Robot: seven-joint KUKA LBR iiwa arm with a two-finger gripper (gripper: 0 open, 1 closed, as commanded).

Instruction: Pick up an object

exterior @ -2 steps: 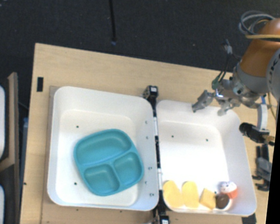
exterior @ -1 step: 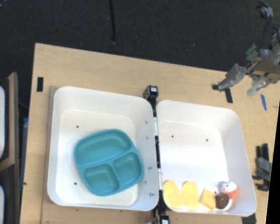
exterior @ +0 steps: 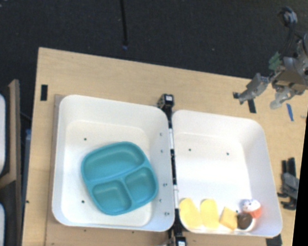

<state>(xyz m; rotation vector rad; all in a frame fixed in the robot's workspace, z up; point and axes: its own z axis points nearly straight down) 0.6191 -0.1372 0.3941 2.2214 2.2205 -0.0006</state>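
Fingers of the gripper (exterior: 266, 94) stood spread apart with nothing between them, raised above the bench's far right corner, likely parked clear so the bins lay unobstructed. Well below it and toward the camera, the pickable pieces sat in a row along the near wall of the right bin (exterior: 219, 139): two yellow pieces (exterior: 199, 213), a yellow block (exterior: 228, 218) and a small brown-and-orange toy (exterior: 247, 213), the row's long axis running left to right. Farther off to the gripper's lower left, a teal divided plate (exterior: 119, 178) lay flat in the left bin (exterior: 76, 121), its length slanting.
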